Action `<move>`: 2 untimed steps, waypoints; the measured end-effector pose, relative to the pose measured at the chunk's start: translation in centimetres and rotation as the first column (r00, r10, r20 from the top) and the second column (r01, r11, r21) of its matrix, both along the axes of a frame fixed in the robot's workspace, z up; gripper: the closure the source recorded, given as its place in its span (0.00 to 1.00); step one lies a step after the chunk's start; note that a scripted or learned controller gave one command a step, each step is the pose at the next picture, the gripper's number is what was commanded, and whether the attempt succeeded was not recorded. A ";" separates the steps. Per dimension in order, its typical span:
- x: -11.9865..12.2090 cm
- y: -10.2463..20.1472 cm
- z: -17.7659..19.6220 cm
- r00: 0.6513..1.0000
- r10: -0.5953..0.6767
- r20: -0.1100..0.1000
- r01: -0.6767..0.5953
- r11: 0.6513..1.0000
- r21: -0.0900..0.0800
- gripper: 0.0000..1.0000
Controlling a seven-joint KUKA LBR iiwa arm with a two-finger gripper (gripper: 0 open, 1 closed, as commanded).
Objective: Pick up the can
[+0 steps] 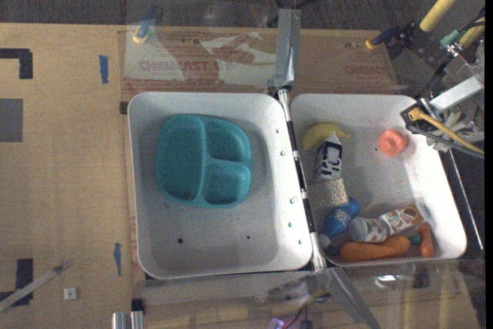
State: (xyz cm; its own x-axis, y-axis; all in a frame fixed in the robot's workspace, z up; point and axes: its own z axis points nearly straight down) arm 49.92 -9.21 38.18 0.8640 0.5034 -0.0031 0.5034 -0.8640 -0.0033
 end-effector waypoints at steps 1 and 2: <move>-1.4 -1.2 -0.5 0.996 -0.091 -0.001 0.091 0.996 0.000 1.00; 9.9 -0.4 -1.9 0.999 -0.045 0.004 0.045 0.999 -0.001 1.00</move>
